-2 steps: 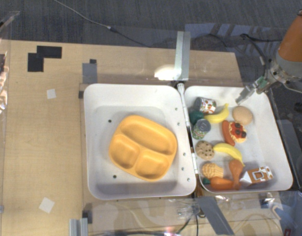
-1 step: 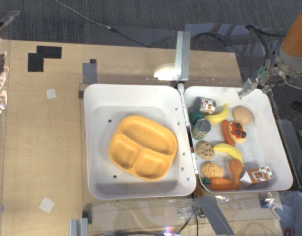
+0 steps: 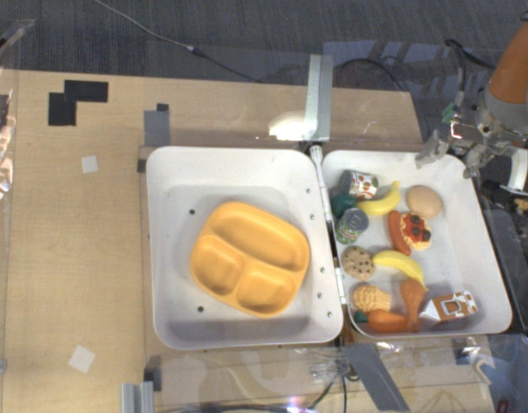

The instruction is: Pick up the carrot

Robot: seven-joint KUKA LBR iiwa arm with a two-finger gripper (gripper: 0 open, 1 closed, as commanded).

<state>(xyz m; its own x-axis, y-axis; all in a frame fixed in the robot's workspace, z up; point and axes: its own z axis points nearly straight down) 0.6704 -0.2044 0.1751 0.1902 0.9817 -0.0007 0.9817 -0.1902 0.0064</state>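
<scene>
Two white bins [image 3: 161, 256] sit side by side on the wooden counter [image 3: 75, 231]; the carrot [image 3: 386, 321] lies at the right bin's near edge, while the arm's jaws [image 3: 457, 149] hover open, empty, above its far corner.

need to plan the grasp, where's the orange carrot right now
The orange carrot lies at the near edge of the right white bin, just below the waffle-textured yellow cookie and beside the brown drumstick.
</scene>
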